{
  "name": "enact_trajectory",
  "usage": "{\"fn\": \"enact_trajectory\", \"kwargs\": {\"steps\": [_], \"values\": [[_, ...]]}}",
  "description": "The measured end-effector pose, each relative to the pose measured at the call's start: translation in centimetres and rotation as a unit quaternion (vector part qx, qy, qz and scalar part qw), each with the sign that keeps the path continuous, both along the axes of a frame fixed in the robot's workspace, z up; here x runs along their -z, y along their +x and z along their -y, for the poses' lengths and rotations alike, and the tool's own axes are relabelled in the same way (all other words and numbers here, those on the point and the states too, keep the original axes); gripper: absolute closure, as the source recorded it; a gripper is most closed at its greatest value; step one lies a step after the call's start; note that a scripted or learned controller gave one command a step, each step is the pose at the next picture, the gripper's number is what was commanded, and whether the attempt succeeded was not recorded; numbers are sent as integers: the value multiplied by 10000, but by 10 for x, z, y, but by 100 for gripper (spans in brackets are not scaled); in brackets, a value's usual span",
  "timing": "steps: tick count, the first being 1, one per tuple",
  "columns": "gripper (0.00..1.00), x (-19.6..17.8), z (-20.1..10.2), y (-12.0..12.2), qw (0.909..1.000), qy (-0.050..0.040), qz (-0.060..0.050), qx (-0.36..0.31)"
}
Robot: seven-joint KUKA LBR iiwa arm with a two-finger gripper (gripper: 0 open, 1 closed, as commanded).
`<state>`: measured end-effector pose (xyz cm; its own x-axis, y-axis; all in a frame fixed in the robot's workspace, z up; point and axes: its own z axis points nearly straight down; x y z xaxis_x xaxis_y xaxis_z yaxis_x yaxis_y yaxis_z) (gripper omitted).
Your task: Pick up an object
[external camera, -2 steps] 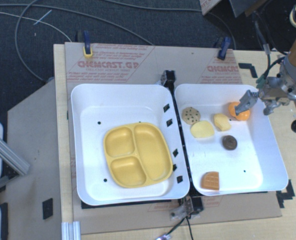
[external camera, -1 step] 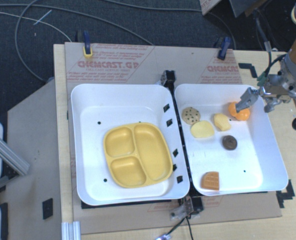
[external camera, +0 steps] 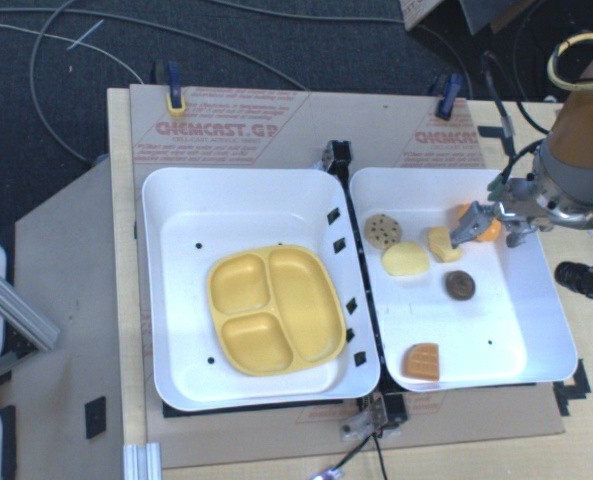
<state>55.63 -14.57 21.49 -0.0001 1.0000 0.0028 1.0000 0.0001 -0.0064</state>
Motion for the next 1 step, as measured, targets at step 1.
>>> {"fn": "enact_trajectory", "kwargs": {"steps": [1], "values": [[0, 47, 1, 8, 10000, -2, 1, 0]]}}
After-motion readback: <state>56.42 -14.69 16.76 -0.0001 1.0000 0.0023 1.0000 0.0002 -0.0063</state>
